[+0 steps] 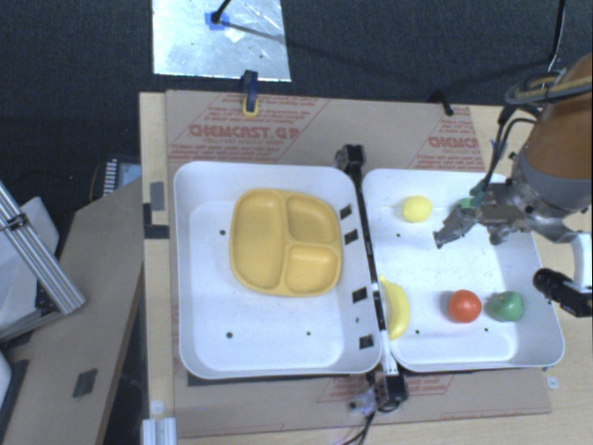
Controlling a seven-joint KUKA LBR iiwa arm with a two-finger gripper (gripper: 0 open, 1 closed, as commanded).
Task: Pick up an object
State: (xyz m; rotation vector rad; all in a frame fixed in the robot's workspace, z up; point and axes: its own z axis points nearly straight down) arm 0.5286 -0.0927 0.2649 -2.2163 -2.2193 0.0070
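The right bin [533, 346] holds a small yellow round fruit [417, 209] at its back left, a yellow banana [397, 308] against its left wall, a red tomato [464, 305] and a green fruit [505, 306] near its front. My gripper [471, 234] hangs over the back middle of this bin, right of the yellow fruit and above the tomato in the view. Its fingers stand spread apart, open, with nothing between them. The left fingertip [443, 238] points toward the bin floor.
The left bin [199, 341] carries a yellow divided plate [283, 241]. A black divider rail [363, 248] runs between the two bins. The grey arm with its orange band [563, 142] enters from the right, over the right bin's far corner.
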